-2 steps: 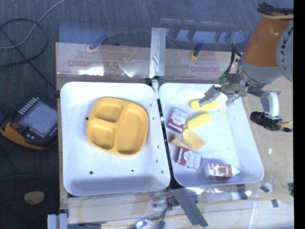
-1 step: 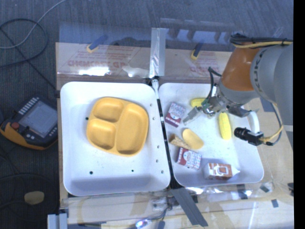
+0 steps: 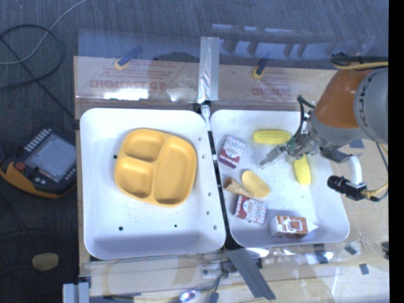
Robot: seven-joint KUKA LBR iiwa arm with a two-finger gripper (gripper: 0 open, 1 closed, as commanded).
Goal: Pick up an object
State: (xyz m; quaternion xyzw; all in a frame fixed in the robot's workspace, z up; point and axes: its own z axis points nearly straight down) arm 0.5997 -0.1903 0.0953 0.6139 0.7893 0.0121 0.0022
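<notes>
The right bin (image 3: 334,223) holds several small objects. A yellow banana-shaped piece (image 3: 271,136) lies near its far side, and a second yellow piece (image 3: 303,171) lies to the right of centre. A red and white carton (image 3: 232,150) sits by the left wall. A pale yellow wedge (image 3: 255,183) rests mid-bin over a tan scrap (image 3: 235,186). Two more red and white cartons (image 3: 250,209) (image 3: 291,226) lie near the front. My gripper (image 3: 284,151) hangs low between the two yellow pieces, close to both. Nothing shows in its grasp.
In the left bin (image 3: 95,232) sits a yellow divided plate (image 3: 154,166). The arm's orange band (image 3: 338,100) and grey wrist cover the right bin's far right corner. A black cable fitting (image 3: 344,187) juts over the right wall. A handheld pendant (image 3: 44,163) lies on the floor at left.
</notes>
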